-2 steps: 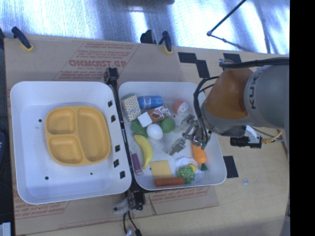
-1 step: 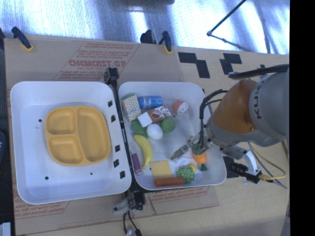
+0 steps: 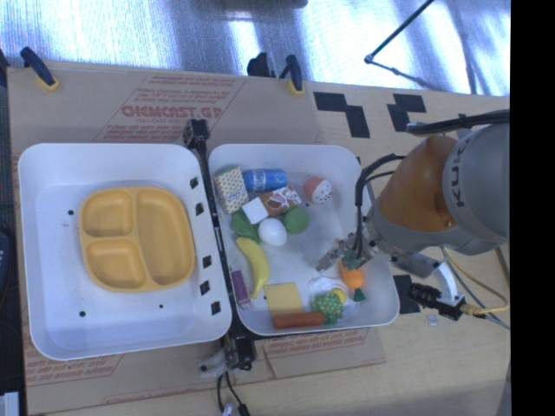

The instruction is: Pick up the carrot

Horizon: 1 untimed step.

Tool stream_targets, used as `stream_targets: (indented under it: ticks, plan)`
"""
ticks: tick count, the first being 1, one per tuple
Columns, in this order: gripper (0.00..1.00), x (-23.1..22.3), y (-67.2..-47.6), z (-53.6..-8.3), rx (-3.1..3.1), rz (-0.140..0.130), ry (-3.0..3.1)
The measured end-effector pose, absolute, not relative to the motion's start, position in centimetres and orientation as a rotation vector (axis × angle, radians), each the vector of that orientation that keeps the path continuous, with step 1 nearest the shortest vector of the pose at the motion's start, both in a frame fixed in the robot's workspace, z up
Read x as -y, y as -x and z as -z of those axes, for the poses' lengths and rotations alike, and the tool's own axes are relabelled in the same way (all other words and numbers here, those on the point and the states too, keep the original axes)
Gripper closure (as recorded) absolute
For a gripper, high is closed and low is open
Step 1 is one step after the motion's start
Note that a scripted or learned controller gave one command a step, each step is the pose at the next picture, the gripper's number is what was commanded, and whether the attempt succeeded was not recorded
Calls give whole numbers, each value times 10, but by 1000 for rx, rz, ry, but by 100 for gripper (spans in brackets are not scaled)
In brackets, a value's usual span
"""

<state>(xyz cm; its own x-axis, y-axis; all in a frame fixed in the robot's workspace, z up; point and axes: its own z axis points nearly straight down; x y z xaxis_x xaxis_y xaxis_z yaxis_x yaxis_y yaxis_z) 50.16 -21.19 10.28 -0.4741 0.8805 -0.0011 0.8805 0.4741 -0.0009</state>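
Carrot (image 3: 351, 277), a stubby orange cone, sits right of centre; we see the bent arm's gripper (image 3: 349, 255) just above, finger state unclear.

Bright light glares bluish on the far floor (image 3: 173, 16); both white bins (image 3: 52, 232) look washed out, details slightly soft

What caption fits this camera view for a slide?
Arm's gripper over the carrot in the right bin.
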Motion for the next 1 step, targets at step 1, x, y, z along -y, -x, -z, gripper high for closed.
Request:
stream_targets:
  ticks: [1]
  plan:
    - [100, 178, -532, -232, -2351, 1, -2085]
